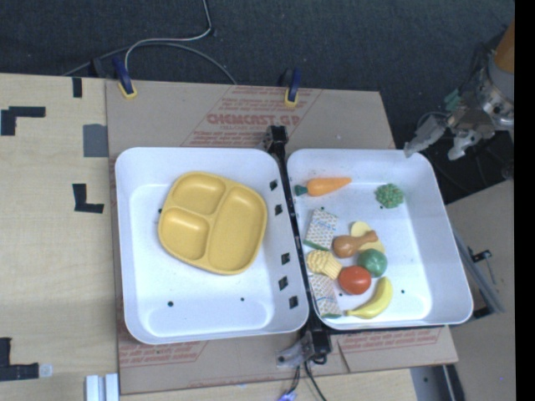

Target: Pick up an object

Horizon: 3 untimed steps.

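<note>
The tool (439, 140), fingers spread apart and holding nothing, hovers off the right bin's (443, 215) upper corner, near the broccoli (389, 195).

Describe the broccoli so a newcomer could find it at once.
Start at the right-hand white bin, the one holding toy food. Look toward its far right corner, right of the carrot. There the broccoli sits alone, small, green and bumpy, apart from the cluster nearer the front.
</note>
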Each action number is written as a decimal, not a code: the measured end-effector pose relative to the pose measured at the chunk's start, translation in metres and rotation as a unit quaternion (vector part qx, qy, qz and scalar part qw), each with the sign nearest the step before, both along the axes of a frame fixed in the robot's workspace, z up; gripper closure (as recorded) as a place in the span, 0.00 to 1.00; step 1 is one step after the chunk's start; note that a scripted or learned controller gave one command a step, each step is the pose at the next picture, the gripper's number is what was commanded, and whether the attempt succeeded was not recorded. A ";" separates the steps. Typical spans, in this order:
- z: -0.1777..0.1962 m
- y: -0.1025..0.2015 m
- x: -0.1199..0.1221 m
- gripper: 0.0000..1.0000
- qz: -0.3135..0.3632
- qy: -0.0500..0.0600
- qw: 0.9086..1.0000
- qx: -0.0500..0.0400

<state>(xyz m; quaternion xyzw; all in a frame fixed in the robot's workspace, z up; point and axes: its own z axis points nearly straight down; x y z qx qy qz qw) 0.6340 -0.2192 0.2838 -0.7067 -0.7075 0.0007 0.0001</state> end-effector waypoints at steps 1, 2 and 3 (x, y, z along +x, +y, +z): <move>-0.123 0.010 -0.047 0.00 0.000 0.001 1.000 0.001; -0.196 0.061 -0.141 0.00 0.000 0.001 1.000 0.001; -0.197 0.087 -0.074 0.00 -0.001 -0.005 1.000 -0.003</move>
